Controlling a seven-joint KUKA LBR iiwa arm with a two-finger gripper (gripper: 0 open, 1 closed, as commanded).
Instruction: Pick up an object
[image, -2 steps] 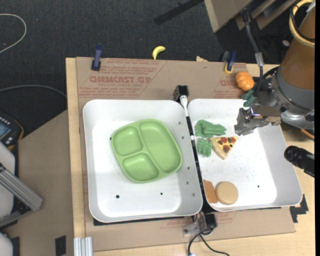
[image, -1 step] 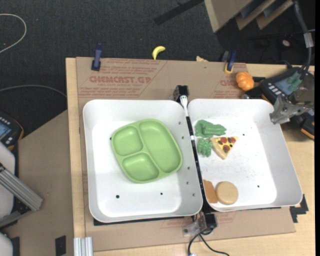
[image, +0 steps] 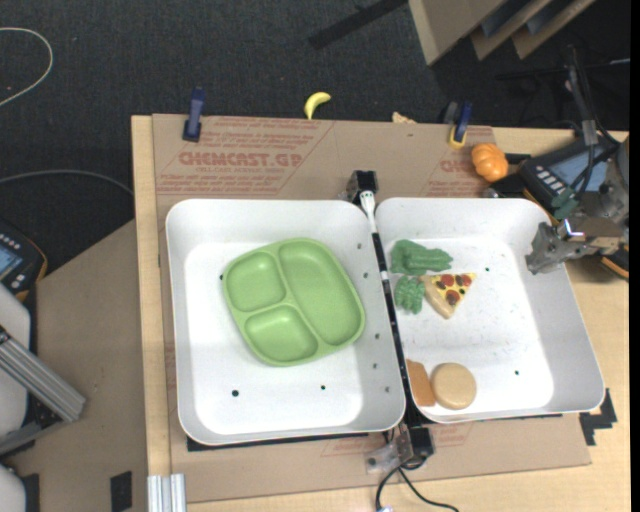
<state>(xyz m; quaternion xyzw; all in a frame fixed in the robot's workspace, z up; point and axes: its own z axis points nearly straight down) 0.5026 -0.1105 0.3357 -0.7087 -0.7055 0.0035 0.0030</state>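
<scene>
The gripper is seen at the right bin's right rim; whether clenched cannot be told. A pizza slice, green toys and a bun are crowded against its left edge; open floor is left centre-right.

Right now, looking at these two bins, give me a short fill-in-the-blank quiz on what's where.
1. The green divided plate lies in the ____ bin.
2. The pizza slice lies in the ____ bin.
3. The plate has ____ compartments.
4. The gripper is at the right bin's ____ edge, as the camera sees it.

Missing words: left; right; three; right
</scene>
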